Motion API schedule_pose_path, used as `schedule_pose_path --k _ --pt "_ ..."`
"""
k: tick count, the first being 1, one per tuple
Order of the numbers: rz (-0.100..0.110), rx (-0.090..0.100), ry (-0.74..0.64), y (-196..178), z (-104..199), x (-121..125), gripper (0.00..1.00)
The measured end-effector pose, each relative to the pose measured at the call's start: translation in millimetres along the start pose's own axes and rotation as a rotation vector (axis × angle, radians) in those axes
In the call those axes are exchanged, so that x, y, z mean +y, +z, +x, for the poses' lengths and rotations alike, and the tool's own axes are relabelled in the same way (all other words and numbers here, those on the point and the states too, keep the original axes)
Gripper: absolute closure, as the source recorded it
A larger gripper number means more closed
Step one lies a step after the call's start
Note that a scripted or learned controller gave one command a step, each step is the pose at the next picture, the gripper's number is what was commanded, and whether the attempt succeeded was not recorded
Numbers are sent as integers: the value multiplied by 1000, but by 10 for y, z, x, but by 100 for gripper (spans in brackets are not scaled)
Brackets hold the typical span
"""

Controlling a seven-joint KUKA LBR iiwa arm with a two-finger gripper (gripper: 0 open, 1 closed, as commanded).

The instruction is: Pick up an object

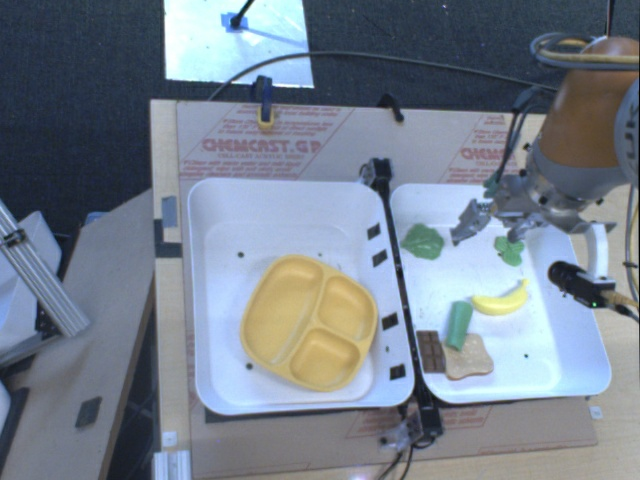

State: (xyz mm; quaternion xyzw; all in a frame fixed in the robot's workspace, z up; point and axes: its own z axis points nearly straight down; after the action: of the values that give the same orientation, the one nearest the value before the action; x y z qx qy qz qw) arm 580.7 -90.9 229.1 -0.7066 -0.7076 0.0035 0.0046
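My gripper (492, 230) hangs over the back of the right bin (580, 373), fingers spread apart and nothing between them. A green leafy piece (423, 241) lies just left of the left finger. A smaller green piece (510, 252) sits under the right finger. Further forward lie a yellow banana (501, 301), a green cylinder (458, 324), a tan toast slice (468, 359) and a brown chocolate bar (430, 350) near the bin's front left corner.
The left bin (215, 268) holds a yellow divided tray (310, 321). A black divider with clips (395, 298) runs between the two bins. The arm's orange band (590, 108) rises at the upper right.
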Motion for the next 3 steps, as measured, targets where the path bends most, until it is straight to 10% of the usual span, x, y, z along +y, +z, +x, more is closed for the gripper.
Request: schedule_pose_path --k 1,3 --pt "-13 -1 -2 -68 1 24 0" --pt "-7 -1 1 1024 76 35 0"
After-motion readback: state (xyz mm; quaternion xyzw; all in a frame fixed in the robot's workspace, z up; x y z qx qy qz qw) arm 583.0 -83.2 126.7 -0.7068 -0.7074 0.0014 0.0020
